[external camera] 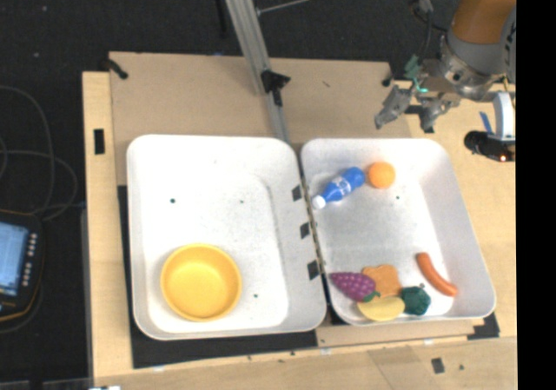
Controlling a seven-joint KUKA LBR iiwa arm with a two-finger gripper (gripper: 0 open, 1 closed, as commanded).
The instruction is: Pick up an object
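Camera view: tabletop (pixel 217 67) carries two white bins. Left bin (pixel 217 171) holds yellow bowl (pixel 201 280). Right bin (pixel 434 206) holds blue bottle (pixel 340 186), orange ball (pixel 380 175), sausage (pixel 434 274), toy food cluster (pixel 382 291) at near edge. End effector (pixel 412 107) hovers beyond right bin's far rim, fingers apart, nothing between them. Step: approach. Next move likely calls for descent over bottle or ball.

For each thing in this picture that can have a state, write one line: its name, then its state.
gripper: fingers open, holding nothing, above the bench beyond the right bin
blue bottle: lying on its side, right bin
yellow bowl: upright, left bin
orange ball: resting beside the bottle
sausage: lying flat, right bin
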